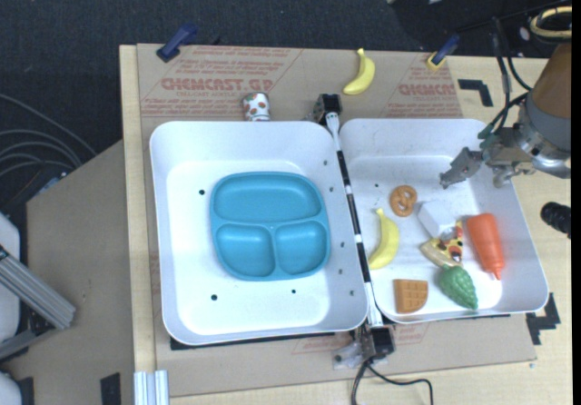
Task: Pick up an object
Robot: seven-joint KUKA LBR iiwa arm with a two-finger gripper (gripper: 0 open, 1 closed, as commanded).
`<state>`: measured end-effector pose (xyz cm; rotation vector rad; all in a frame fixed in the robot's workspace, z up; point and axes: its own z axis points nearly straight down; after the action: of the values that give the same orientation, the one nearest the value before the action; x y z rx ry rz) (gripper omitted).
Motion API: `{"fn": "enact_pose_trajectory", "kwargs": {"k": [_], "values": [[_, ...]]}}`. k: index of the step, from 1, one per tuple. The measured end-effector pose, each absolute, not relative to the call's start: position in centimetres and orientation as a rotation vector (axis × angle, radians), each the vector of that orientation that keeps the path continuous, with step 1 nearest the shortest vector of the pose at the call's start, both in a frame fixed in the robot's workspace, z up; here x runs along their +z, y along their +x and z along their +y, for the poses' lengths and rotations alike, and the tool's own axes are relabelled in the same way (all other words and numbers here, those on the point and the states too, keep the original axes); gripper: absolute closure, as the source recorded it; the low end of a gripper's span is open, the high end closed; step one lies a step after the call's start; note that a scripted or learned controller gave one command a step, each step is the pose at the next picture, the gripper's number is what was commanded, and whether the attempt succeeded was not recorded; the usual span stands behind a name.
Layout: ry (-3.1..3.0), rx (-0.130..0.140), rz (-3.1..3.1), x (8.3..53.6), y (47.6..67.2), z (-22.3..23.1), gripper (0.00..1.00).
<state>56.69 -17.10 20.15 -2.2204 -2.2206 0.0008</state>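
Observation:
The right bin (522,303) holds several toy foods: a small brown pretzel (403,200), a yellow banana (385,241), a pizza slice (444,250), an orange carrot (487,242), a green vegetable (458,287), a waffle square (410,295) and a pale white block (435,215). My gripper (478,173) hangs over the back right part of this bin, above and right of the pretzel and behind the carrot. Its two fingers are spread open with nothing between them.
A blue divided plate (270,223) lies in the left bin (172,176). A second banana (360,74) and a small patterned cup (257,105) sit on the cardboard behind the bins. Cables trail at the right edge.

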Motion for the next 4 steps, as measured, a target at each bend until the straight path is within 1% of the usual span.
{"fn": "enact_pose_trajectory", "kwargs": {"k": [1,2,3,4], "values": [[-2.221,0.000,-2.221,8.4,55.5,-15.8,0.00],[-2.220,-0.001,-2.223,8.5,61.3,-13.1,0.00],[-2.221,-0.002,-2.224,9.5,61.3,-13.1,1.00],[-2.223,0.000,-2.222,20.1,58.0,-13.9,1.00]]}}
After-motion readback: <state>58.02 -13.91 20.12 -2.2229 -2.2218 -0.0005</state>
